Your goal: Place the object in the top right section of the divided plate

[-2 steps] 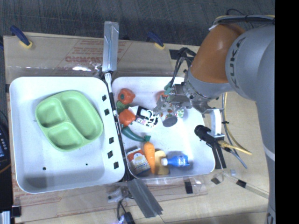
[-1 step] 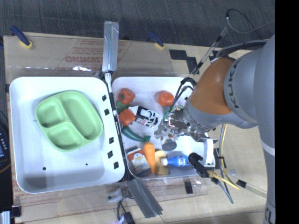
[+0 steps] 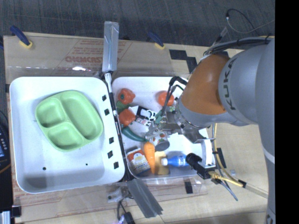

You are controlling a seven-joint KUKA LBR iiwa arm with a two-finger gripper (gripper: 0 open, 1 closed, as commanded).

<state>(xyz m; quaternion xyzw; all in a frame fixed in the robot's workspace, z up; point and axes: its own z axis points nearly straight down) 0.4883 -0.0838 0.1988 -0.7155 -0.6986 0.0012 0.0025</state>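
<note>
i see my gripper point(image 3: 158, 135) low in the right bin point(image 3: 140, 85) over the carrot point(image 3: 149, 156); can't tell its state; green divided plate point(image 3: 69, 119) sits left

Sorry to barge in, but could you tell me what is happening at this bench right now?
A grey KUKA arm reaches in from the right over the right bin, its gripper low among a jumble of toy food, including a carrot and a small bottle. The green divided plate lies in the left bin with nothing in its sections, so the placing is not yet done.
</note>
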